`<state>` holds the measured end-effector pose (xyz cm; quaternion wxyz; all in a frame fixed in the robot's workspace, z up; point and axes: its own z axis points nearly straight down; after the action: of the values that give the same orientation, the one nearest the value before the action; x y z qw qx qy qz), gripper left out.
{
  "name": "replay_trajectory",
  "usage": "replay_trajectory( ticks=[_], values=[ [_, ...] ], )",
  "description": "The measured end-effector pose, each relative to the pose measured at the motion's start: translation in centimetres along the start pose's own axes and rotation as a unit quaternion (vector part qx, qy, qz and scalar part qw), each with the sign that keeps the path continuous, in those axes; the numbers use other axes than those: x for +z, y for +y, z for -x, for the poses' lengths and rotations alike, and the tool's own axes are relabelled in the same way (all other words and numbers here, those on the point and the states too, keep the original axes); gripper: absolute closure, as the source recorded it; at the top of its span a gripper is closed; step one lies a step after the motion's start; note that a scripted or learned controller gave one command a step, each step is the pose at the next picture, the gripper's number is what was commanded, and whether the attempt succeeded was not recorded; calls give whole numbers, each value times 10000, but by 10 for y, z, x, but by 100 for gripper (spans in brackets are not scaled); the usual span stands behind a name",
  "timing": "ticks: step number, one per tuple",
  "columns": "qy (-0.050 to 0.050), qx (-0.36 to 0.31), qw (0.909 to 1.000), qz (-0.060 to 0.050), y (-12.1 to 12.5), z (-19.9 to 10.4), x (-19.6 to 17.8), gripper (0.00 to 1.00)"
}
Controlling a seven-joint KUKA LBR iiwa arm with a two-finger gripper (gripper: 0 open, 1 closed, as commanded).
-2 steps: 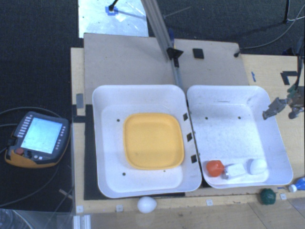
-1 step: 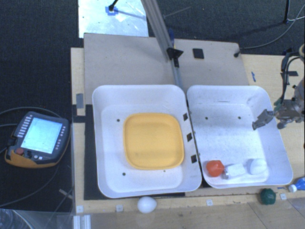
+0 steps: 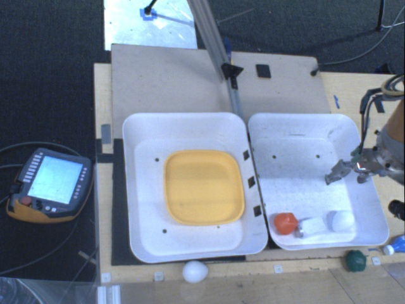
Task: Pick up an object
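Observation:
My gripper [image 3: 347,175] hangs over the right side of the right bin [image 3: 297,138], open, with nothing between its fingers. Below it, along the bin's front edge, lie an orange-red object [image 3: 285,222], a small white cylinder-like piece [image 3: 310,226] and a white rounded object [image 3: 342,220]. The gripper stands apart from all three, roughly above the white rounded one. In the left bin [image 3: 142,170] rests a yellow square plate [image 3: 204,186].
A white egg-shaped object [image 3: 195,271] lies on the bench in front of the left bin. A dark green ball [image 3: 355,260] and a blue-tipped item [image 3: 393,248] sit outside the right bin's front right corner. A teach pendant [image 3: 47,183] lies far left.

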<state>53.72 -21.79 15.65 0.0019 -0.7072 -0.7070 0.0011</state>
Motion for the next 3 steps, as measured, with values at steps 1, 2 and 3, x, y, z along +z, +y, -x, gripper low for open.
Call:
replay_trajectory(
  ticks=[1,2,3],
  values=[
    [1,-3,10000,1,-2,-3,62,0],
    [-9,-1,10000,29,0,-3,49,100],
    [-12,-4,10000,39,-1,-2,6,100]
  ],
)
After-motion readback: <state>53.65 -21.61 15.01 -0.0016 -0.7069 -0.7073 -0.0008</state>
